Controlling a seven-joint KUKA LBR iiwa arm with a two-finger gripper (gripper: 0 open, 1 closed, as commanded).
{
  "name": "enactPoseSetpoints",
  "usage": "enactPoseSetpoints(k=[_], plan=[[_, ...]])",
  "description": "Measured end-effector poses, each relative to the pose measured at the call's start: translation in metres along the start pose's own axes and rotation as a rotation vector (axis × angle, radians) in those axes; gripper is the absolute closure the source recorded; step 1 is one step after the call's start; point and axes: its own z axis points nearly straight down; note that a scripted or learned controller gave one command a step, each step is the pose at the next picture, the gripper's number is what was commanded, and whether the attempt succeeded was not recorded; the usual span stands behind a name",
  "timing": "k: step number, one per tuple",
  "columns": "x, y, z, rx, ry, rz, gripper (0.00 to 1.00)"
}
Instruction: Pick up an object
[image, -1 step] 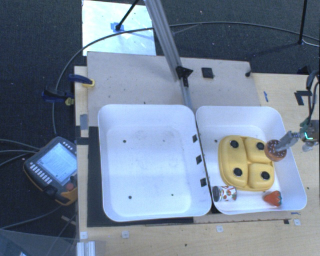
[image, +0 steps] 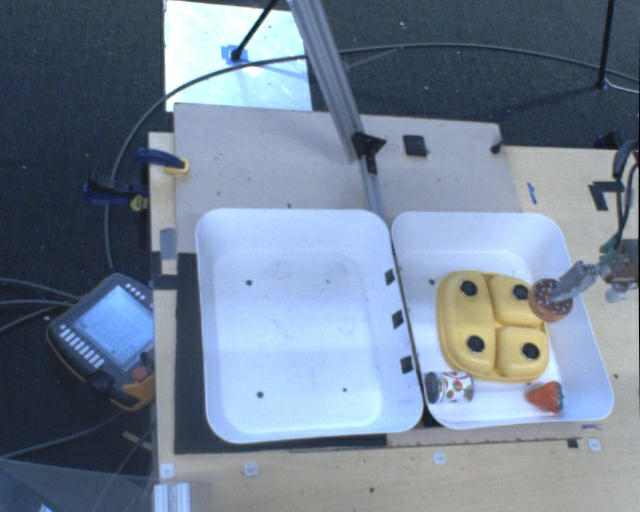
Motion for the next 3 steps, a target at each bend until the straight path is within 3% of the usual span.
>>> enactPoseSetpoints(k=[3], plan=[[0.001, -0.010, 0.152, 0.002, 0.001, 0.004, 0.00]])
